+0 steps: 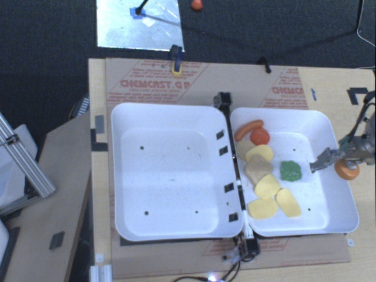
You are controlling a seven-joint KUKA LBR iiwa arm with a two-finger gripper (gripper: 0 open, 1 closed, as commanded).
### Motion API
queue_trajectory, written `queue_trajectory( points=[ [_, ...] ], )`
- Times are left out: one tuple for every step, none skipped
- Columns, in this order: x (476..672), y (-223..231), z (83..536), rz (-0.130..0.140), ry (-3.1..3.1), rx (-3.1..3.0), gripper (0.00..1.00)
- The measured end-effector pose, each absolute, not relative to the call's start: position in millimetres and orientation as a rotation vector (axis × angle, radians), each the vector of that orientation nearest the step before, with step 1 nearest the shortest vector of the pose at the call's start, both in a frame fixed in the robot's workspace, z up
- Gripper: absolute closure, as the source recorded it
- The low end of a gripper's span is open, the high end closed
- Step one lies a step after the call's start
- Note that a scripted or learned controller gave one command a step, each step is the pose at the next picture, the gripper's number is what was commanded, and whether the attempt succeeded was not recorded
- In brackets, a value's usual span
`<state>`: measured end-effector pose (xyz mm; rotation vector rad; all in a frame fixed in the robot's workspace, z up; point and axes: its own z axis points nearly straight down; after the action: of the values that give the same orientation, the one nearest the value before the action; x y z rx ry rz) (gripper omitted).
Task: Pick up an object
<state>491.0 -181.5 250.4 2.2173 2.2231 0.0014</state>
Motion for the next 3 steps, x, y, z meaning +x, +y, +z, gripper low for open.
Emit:
queue_trajectory(
  points=[
    [491.9,-181,261,0.004,2.226,2.212,1.0],
    [486.7,-114,167,0.001,2.234,2.216,1.0],
    [497.5,-114,172,0.002,2.225,2.214,1.0]
  ],
)
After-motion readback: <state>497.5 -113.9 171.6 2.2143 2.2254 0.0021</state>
